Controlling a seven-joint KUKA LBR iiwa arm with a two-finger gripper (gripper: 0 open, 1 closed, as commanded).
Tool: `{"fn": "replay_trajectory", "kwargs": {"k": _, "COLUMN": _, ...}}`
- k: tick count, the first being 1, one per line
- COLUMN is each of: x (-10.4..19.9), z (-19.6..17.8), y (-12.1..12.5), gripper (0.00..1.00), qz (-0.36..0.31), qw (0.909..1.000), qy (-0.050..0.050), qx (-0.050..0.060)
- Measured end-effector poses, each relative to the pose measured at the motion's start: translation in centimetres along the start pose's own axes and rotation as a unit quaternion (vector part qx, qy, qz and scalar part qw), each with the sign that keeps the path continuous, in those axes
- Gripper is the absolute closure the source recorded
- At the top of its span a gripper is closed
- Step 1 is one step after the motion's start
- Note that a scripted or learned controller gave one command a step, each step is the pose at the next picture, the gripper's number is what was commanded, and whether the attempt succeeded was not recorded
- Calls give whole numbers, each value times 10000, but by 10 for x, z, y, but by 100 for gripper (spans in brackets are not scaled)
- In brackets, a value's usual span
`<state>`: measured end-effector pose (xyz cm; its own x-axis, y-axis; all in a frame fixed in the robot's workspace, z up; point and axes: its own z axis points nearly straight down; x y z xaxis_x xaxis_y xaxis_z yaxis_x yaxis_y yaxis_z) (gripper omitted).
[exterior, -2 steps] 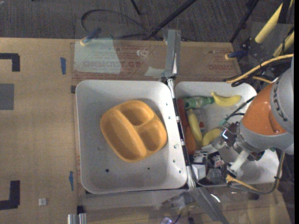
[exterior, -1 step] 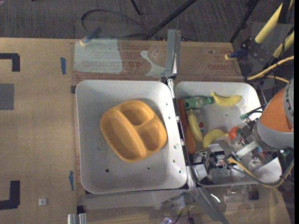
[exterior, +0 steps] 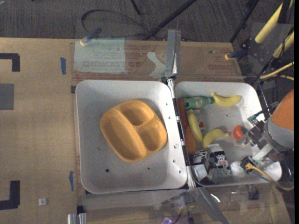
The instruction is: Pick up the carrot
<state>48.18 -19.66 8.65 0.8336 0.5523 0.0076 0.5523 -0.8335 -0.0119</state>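
1. Carrot point(exterior: 181, 113) pick, starting at the gripper point(exterior: 257, 146): it sits at the right side of the right bin point(exterior: 254, 90), low over the bin floor. Can't tell whether it's open or closed; the hardware is too cluttered and blurred there.
2. Just beside the gripper, to view-left: a small red round item point(exterior: 238, 132), poss. a tomato. A white round thing point(exterior: 236, 170) lies near the bin's front edge.
3. Further left: a banana point(exterior: 214, 136) mid-bin, and a heap of small boxes point(exterior: 212, 160) toward the front-left corner.
4. Key relation: the carrot lies well apart from the gripper, across the whole bin to view-left, against the bin's left wall. The reach would have to pass over the banana and the red item.
5. Carrot's long axis runs along that wall, back to front in the view, slanting slightly right toward the front. Which end is the tip: can't tell.
6. Crowding: another banana point(exterior: 195, 125) lies alongside and seems to overlap the carrot's middle. A green bottle point(exterior: 198, 101) sits by its far end.
7. Judgement: the wall on one side and the banana on the other leave little room, so closing across the short axis at the exposed far part looks best.
8. Outermost: the left bin point(exterior: 84, 125) holds an orange divided plate point(exterior: 134, 129), not involved.
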Motion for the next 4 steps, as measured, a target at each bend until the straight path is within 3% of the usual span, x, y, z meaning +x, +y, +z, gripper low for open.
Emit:
{"fn": "replay_trajectory", "kwargs": {"k": 1, "x": 0, "z": 0, "y": 0, "gripper": 0, "qz": -1, "qw": 10000, "qy": 0, "qx": -1}}
{"fn": "replay_trajectory", "kwargs": {"k": 2, "x": -7, "z": -83, "y": 26, "gripper": 0, "qz": 17, "qw": 10000, "qy": -43, "qx": -53}}
{"fn": "replay_trajectory", "kwargs": {"k": 3, "x": 40, "z": 1, "y": -63, "gripper": 0, "qz": -538, "qw": 9985, "qy": -25, "qx": -65}}
{"fn": "replay_trajectory", "kwargs": {"k": 4, "x": 40, "z": -9, "y": -61, "gripper": 100, "qz": -522, "qw": 9986, "qy": -23, "qx": -72}}
